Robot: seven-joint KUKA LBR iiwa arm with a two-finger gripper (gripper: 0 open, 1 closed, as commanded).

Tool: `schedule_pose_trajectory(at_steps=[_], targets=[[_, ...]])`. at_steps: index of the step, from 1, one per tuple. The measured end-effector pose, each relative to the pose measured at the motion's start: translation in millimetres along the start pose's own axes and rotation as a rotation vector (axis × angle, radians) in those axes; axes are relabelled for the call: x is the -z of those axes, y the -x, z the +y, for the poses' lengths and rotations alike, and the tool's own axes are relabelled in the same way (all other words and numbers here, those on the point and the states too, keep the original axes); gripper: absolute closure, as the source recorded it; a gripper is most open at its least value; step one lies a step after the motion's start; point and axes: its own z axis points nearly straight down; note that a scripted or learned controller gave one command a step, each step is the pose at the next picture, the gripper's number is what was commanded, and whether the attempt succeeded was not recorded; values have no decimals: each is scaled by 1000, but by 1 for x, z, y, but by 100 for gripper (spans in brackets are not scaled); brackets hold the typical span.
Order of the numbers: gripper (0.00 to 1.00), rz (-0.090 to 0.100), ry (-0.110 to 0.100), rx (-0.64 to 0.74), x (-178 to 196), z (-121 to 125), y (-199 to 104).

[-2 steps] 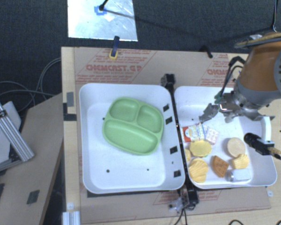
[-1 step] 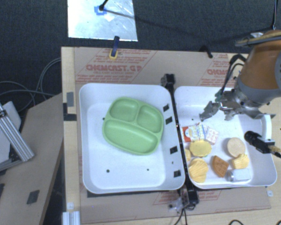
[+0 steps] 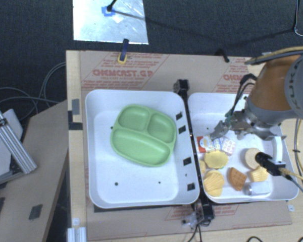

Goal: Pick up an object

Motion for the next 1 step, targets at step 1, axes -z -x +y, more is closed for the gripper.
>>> schedule_pose_trajectory(at_steps=[1], targets=[[0,2,10,1,-46,4,-1]])
